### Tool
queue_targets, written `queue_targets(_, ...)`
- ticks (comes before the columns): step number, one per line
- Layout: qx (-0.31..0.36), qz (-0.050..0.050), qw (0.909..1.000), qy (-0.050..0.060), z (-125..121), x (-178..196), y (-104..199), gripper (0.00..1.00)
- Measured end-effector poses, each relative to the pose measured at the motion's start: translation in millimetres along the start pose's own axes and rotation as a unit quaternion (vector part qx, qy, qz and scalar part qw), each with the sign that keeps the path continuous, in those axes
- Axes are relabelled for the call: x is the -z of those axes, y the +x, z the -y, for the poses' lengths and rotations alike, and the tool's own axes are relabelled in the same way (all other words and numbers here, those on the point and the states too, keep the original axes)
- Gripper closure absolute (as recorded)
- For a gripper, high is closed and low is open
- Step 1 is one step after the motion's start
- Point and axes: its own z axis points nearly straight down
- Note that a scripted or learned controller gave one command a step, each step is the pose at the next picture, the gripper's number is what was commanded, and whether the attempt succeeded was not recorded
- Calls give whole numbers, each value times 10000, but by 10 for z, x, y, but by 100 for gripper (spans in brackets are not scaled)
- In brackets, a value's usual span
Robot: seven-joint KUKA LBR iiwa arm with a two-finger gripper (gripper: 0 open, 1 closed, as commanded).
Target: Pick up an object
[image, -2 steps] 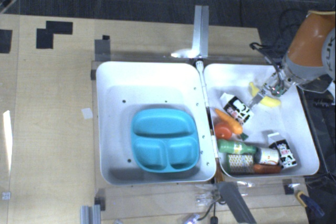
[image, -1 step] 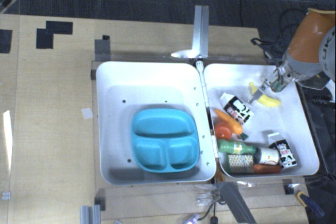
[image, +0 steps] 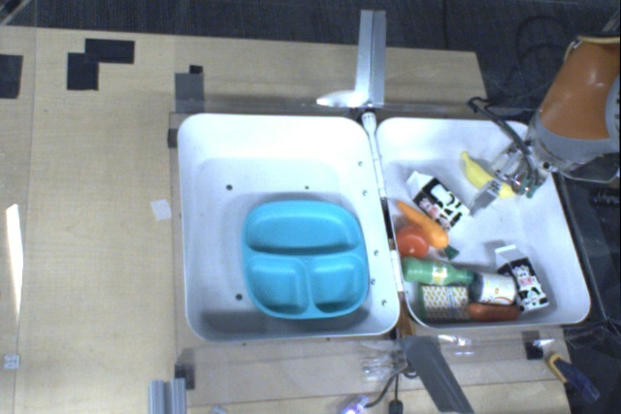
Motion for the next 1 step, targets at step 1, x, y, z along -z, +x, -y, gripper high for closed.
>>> queue_targets(1,-8,-1,10000,-19,-23,95,-8,100)
